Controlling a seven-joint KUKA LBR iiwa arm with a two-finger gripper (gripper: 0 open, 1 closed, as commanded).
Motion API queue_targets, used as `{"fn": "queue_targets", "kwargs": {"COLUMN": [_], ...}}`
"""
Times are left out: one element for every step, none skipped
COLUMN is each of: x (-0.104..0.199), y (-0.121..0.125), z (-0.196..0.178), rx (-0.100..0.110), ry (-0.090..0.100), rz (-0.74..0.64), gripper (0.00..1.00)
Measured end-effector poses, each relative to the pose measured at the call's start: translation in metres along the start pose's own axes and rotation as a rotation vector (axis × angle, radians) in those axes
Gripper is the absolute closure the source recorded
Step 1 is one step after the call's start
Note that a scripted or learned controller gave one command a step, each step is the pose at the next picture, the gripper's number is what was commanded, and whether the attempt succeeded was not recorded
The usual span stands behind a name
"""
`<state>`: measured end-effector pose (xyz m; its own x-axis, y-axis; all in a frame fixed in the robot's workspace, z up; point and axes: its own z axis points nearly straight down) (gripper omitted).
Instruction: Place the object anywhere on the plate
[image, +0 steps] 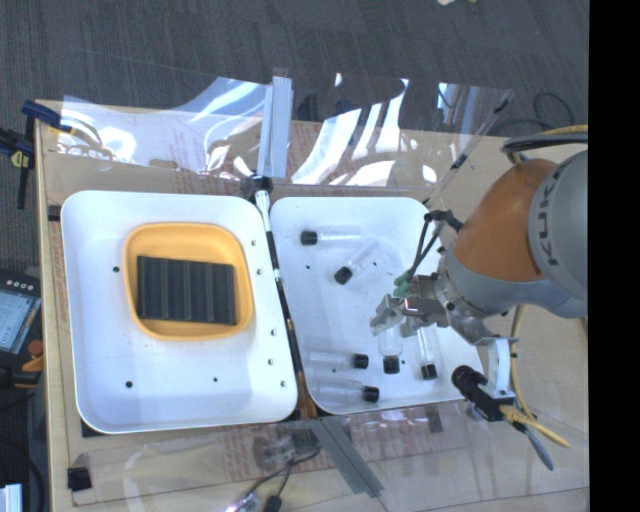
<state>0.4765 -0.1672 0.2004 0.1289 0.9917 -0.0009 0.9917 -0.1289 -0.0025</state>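
Observation:
A yellow plate (186, 250) with a dark ridged centre lies in the left white bin (90, 300). Several clear vials with black caps lie scattered in the right bin (400, 215): one near the back (330, 238), a cap near the middle (343, 274), two along the front (340, 358) (352, 393), and two standing lengthwise under the wrist (389, 355) (426, 358). My gripper (400, 316) hangs low over the right bin's right half, just above those last two vials. Nothing shows between its fingertips.
A raised rim (280, 300) with a dark strip divides the two bins. Clear plastic sheeting (230, 110) lies behind them. The arm's orange and grey body (510, 240) covers the right bin's right edge.

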Motion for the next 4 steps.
{"fn": "queue_targets", "kwargs": {"x": [0.019,0.033,0.071,0.105], "y": [-0.002,0.062,0.103,0.109], "z": [-0.030,-0.026,-0.004,0.000], "rx": [-0.001,-0.001,-0.002,-0.005], "ry": [0.001,0.000,0.000,-0.001], "rz": [-0.107,-0.381,-0.653,-0.736], "gripper": [1.00,1.00,1.00,1.00]}}
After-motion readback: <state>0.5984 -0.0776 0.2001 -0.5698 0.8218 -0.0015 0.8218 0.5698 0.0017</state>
